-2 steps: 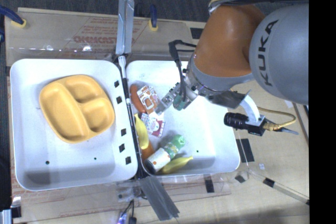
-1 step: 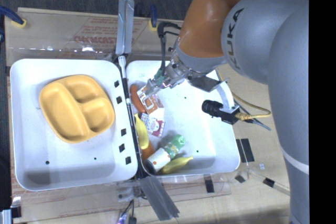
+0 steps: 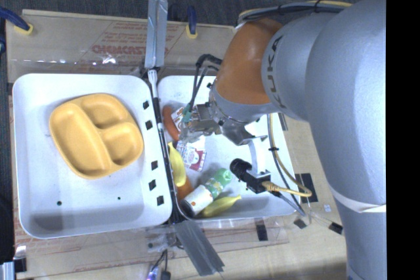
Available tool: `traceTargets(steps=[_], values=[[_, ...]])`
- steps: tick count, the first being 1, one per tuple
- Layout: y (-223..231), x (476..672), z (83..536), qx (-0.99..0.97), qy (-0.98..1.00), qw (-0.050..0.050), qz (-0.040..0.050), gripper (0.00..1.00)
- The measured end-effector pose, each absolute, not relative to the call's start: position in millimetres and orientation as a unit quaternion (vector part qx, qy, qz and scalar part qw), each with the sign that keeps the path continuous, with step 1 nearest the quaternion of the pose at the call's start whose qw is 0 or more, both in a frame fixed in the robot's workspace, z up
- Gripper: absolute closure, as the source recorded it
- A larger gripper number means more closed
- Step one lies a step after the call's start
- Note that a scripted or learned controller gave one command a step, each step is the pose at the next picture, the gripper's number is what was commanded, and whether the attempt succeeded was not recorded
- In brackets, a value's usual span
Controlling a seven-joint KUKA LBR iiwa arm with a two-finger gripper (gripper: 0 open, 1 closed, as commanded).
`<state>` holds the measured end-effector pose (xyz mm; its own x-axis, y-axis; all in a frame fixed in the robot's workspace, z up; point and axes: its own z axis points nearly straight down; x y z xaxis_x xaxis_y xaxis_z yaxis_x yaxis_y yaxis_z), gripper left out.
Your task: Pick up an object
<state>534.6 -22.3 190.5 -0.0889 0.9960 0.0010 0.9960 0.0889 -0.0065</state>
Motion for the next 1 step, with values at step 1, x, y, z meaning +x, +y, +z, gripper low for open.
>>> traceTargets(steps=[1], values=[[-85.6,539.0,215.9,-0.712,-0.702,0.001,0.0014,1.0]])
